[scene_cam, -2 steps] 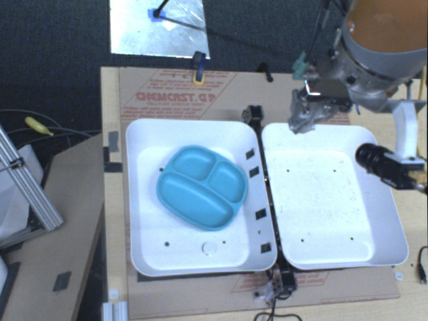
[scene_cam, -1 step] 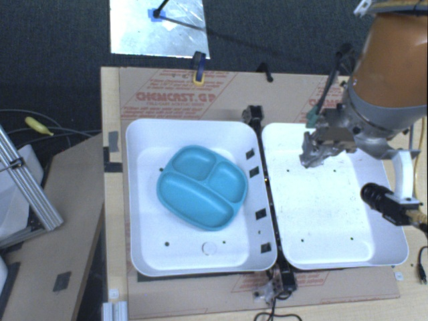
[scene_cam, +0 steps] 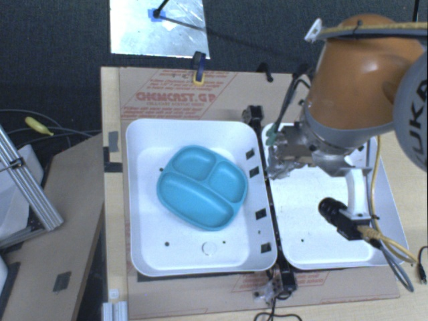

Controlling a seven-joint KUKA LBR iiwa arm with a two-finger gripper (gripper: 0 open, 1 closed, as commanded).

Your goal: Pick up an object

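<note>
1. The grey arm with its orange band (scene_cam: 354, 72) reaches in from the right and bends down over the far left corner of the right bin, its bulk covering much of that bin's far side.
2. The tool (scene_cam: 279, 158) hangs at the arm's lower end, just right of the divider between the two bins; whether it is apart or together cannot be told from this angle, and nothing can be seen between its tips.
3. A black cylindrical fitting (scene_cam: 340, 219) with yellow and grey cables sits over the right side of the right bin, below the arm.
4. There are two shallow white plastic bins: the right bin (scene_cam: 314, 246) lies under the tool, and the left bin (scene_cam: 144, 199) lies beside it, touching along the middle edge.
5. One thing for picking is visible: a light blue plastic plate with three compartments (scene_cam: 202, 187), lying flat and slightly turned near the middle of the left bin, well apart from the tool.
6. Both bins rest on one brown cardboard sheet with red print (scene_cam: 177, 89), which covers the desk.
7. One shiny silver sheet (scene_cam: 157, 19) lies beyond the cardboard at the far side.
</note>
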